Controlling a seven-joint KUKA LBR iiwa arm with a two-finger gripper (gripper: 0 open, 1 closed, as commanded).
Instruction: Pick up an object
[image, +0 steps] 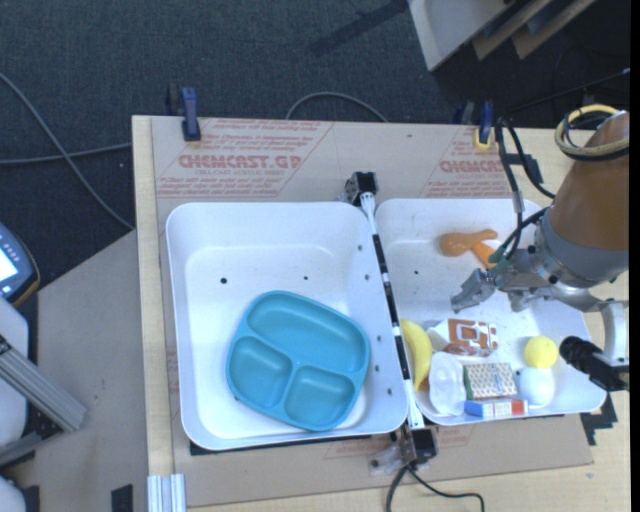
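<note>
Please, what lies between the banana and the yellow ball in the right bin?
In the camera view, between the banana and the yellow ball lies a flat brown-and-white patterned item; beyond it is bare bin floor.

Fixed overhead camera, slanted, both bins

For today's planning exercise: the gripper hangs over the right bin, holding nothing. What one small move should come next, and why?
Probably lower the gripper a little toward the patterned packet just below it in the picture. That packet lies nearest, while the banana, yellow ball and box crowd the bin's near end, and the orange piece sits farther back.
</note>
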